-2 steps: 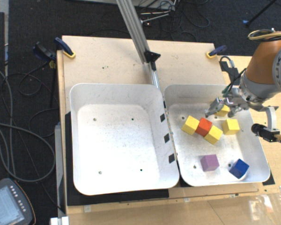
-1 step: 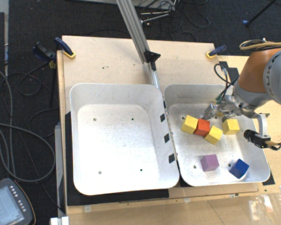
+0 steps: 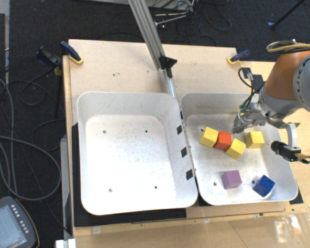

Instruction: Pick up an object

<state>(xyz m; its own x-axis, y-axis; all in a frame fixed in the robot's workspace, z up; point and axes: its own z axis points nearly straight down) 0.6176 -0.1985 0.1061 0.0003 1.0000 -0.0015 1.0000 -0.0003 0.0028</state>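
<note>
The right bin (image 3: 206, 107) holds several small blocks. A yellow block (image 3: 209, 137) touches an orange block (image 3: 223, 140), and a second yellow block (image 3: 236, 148) leans against that one. A third yellow block (image 3: 254, 139) lies a little to the right. Nearer the front are a purple block (image 3: 231, 179) and a blue block (image 3: 263, 185). My gripper (image 3: 241, 126) reaches down into the bin from the right, just above the orange block and the yellow blocks beside it. Nothing shows between its tips.
The left bin (image 3: 93, 107) stands beside the right one on the tan bench. A slanted metal pole (image 3: 147, 27) runs from the top down to the gap between the bins. Blue-and-yellow clamps (image 3: 71, 51) grip the bench's far corners.
</note>
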